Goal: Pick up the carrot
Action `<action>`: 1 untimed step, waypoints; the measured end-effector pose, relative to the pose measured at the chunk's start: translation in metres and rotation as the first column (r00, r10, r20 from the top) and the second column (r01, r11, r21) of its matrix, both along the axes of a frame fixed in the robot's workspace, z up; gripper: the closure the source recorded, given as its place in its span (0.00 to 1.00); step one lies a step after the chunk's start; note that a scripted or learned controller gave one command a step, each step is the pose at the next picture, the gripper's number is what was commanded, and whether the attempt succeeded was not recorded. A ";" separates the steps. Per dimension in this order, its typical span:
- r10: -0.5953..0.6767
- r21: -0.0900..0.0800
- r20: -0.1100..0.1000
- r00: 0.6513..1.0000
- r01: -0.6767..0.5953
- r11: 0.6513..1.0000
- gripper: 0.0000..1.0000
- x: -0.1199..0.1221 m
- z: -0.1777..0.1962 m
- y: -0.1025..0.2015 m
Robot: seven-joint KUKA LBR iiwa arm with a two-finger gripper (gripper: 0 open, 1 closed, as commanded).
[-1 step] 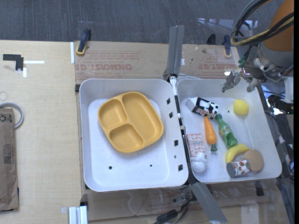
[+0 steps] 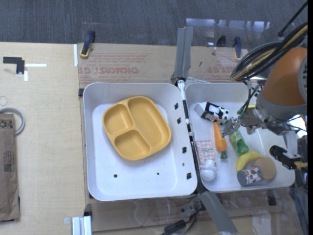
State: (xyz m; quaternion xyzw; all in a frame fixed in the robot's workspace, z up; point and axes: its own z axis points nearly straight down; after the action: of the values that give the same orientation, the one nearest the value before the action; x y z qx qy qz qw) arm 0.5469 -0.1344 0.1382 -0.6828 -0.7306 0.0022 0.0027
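The carrot [image 2: 219, 138] lies in the right bin [image 2: 279, 146], left of centre. It is orange, with its narrow tip toward the back and a small green stub at its near end. My gripper [image 2: 233, 127] hangs low over the bin just right of the carrot's upper half, close to it. From this angle I cannot make out whether it touches the carrot. The grey arm with its orange band [image 2: 288, 77] comes in from the right above it.
Crowded around the carrot are a black-and-white cow toy [image 2: 215, 112], a green object [image 2: 239, 144], a banana [image 2: 247, 159], a printed can [image 2: 249, 176], a tan disc [image 2: 267, 166], a white lump [image 2: 209, 170] and a paper packet [image 2: 205, 150]. A yellow divided plate [image 2: 137, 127] sits in the left bin [image 2: 98, 170].
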 end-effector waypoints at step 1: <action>0.103 0.000 0.002 0.995 -0.103 0.995 0.00 0.011 -0.050 0.040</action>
State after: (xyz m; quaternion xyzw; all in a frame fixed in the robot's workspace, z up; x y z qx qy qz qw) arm 0.5578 -0.0944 0.0879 -0.6444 -0.7647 0.0017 0.0017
